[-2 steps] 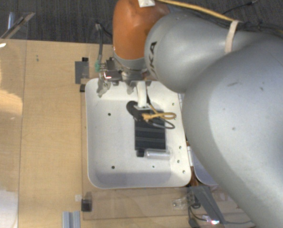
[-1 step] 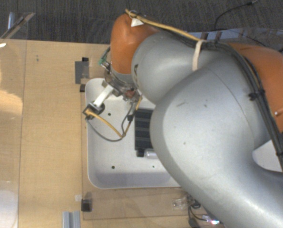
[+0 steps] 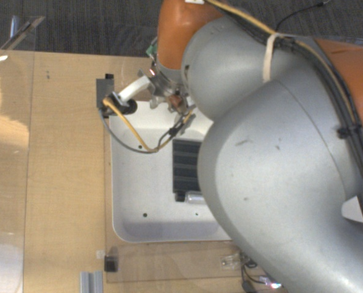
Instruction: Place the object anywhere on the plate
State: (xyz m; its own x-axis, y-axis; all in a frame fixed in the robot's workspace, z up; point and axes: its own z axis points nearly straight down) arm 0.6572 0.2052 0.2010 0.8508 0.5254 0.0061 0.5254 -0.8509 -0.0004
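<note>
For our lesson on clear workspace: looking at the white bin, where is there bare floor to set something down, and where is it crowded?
The white bin has bare floor at its lower left, between the yellow cable and the near rim, left of the black ribbed block. The upper right is crowded, under the arm.

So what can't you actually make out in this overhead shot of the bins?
- Gripper: in the camera view the arm covers the wrist end, so its state cannot be told.
- Plate and object: the arm's bulk covers most of the white bin; neither can be picked out.
- Dark ribbed item: partly under the arm, identity unclear.
- Second bin: covered by the arm on the right.
</note>
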